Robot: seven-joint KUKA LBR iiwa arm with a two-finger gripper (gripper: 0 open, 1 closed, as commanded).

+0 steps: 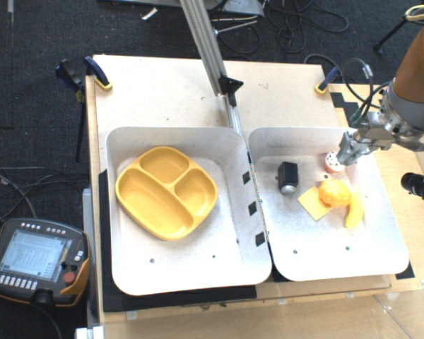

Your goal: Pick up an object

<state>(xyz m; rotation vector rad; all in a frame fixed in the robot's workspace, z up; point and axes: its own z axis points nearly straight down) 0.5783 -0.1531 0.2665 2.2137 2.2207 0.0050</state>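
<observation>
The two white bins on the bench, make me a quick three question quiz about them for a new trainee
1. True or false: the yellow divided plate lies in the left bin.
2. Which thing lies nearest the gripper? A) black object B) small pink-and-white object C) yellow divided plate
3. Fill in: the yellow food items lie in the ____ bin.

Key: 1 true; 2 B; 3 right.
</observation>
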